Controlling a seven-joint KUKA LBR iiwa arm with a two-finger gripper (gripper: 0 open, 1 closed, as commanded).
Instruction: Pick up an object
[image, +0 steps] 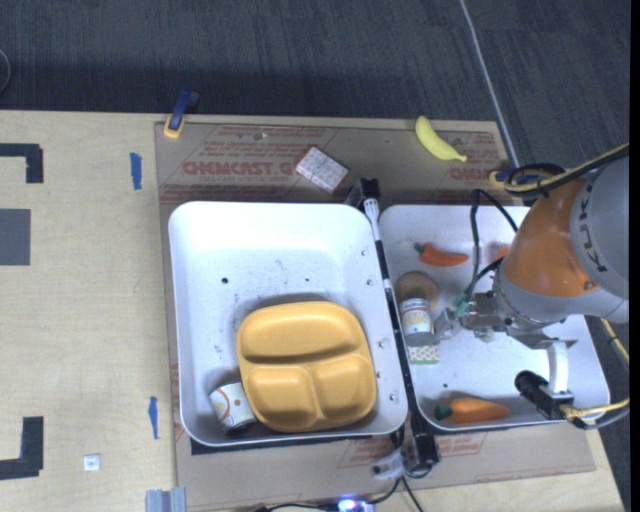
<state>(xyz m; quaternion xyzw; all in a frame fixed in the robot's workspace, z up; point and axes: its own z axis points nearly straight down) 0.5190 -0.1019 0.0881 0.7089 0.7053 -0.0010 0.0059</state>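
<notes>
- Standing in the right bin (590, 372) near its left wall, a small jar (416, 312) sits just beside the jaws (468, 312); their state cannot be told.
- Two carrots (442, 256) (480, 409) share that bin.
- The left bin (200, 240) holds a yellow tray (305, 362) and a small ball (230, 403).

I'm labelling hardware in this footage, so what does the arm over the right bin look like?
The arm is bulky and rounded, with a grey shell and a broad orange band above the wrist. Dark lettering marks the grey part. Black cables and a yellow one loop near its upper side. A grey metal wrist block leads toward the gripper.
</notes>
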